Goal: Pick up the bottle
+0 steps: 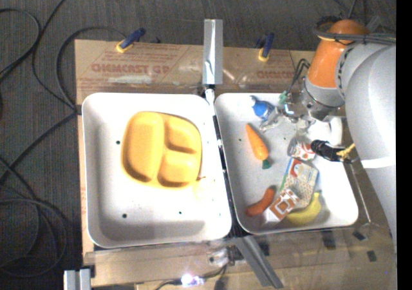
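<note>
A robotics lab: clamped cardboard bench (154,66), loose floor cables (38,37).

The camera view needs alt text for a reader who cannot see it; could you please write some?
A grey arm reaches from the right over the right white bin, its tool near a blue-capped bottle beside a carrot, sausage, carton and banana. The left white bin holds a yellow divided tray.

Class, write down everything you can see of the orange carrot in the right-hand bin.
The orange, tapered plastic-looking carrot lies flat on the floor of the right shallow white bin, in its upper left part. Its green stub end points down toward the bin's middle and its narrow tip points up-left. Nothing touches it.
</note>
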Available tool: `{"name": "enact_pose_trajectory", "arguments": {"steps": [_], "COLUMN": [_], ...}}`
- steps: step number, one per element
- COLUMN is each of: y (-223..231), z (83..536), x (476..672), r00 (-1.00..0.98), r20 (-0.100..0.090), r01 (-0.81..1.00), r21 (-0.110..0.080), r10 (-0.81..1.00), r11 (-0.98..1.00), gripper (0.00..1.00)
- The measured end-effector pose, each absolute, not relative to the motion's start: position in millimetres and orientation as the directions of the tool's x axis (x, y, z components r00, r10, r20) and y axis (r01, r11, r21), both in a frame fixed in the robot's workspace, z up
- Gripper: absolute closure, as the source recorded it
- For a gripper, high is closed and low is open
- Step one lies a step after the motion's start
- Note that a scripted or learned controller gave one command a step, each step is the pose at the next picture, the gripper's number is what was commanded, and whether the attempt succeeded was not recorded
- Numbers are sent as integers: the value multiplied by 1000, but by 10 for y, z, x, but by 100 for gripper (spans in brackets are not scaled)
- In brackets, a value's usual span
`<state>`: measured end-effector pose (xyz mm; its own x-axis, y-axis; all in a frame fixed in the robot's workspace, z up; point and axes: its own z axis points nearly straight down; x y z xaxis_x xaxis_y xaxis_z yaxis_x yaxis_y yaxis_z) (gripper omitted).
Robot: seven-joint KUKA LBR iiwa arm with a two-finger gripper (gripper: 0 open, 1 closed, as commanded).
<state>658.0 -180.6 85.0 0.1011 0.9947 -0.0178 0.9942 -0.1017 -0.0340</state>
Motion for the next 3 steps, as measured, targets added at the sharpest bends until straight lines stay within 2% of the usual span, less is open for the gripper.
{"name": "enact_pose_trajectory", "arguments": {"steps": [1, 2, 3], "y": [-1667, -1660, -1910], "z": [851, 851, 843], "x": [6609, 6614, 6629], "r00": [36, 65, 193], "r20": [-13, -8, 8], "r01": [999, 997, 980], "r21": [-26, -29, -41], "r10": [999, 998, 981], "r11": [-37, -65, -192], "gripper": [0, 0, 0]}}
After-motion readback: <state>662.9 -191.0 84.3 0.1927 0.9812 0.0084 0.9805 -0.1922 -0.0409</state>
